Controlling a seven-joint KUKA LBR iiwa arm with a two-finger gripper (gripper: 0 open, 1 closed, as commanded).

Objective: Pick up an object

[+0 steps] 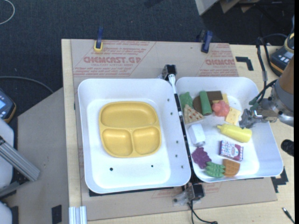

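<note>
My end effector (pixel 246 120) hung over the right bin (pixel 268 160) near the bench's right edge, just above the yellow bottle (pixel 236 133) lying there; its grip I could not tell.

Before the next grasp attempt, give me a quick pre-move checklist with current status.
1. Gripper over the right bin, where the objects lie: ok.
2. Nearest target: yellow mustard bottle lies just below and left of the gripper, in plain sight: ok.
3. Finger state: cannot tell, too small and blurred.
4. Something already held: cannot tell.
5. Clutter near target: pink and white carton and pale yellow block sit close to the bottle, so a stray contact is likely: not ok.
6. Yellow divided tray sits in the left bin, away from the arm: ok.
</note>
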